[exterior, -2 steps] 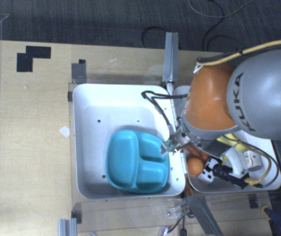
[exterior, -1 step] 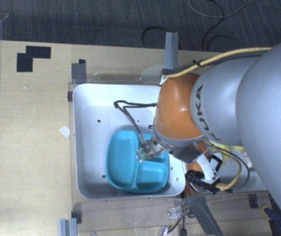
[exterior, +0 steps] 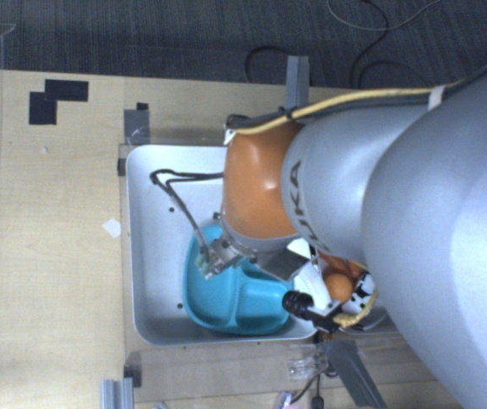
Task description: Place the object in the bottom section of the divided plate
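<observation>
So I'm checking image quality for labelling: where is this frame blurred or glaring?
Camera view: the near arm is soft and out of focus; the white bin looks bright, with mild glare; the blue plate is fairly sharp.

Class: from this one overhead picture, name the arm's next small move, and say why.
Probably a short lift straight up. The arm covers most of the blue divided plate in the white bin, hiding the plate's sections and the gripper, so placement can't be judged.

The divided plate (exterior: pixel 226 301) looks like glossy blue plastic; the bin (exterior: pixel 153 254) is smooth matt white; the bench (exterior: pixel 47 254) is pale wood.
</observation>
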Robot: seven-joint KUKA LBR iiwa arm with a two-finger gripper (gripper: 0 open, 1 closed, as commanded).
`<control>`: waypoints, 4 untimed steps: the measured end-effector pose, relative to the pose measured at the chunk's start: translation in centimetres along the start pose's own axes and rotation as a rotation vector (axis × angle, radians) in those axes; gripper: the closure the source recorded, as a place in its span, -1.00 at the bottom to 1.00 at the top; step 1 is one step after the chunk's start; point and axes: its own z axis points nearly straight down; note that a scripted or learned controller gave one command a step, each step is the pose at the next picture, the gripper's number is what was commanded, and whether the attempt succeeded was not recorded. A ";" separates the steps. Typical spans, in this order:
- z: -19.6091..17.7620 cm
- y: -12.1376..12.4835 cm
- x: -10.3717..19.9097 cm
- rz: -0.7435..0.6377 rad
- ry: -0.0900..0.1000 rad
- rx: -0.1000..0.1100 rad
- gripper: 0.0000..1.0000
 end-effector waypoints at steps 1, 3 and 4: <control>5.2 -1.7 -2.5 -0.040 0.000 0.001 1.00; 4.3 -1.3 -1.8 -0.054 0.007 -0.001 1.00; 0.1 1.5 2.2 -0.239 0.000 -0.002 1.00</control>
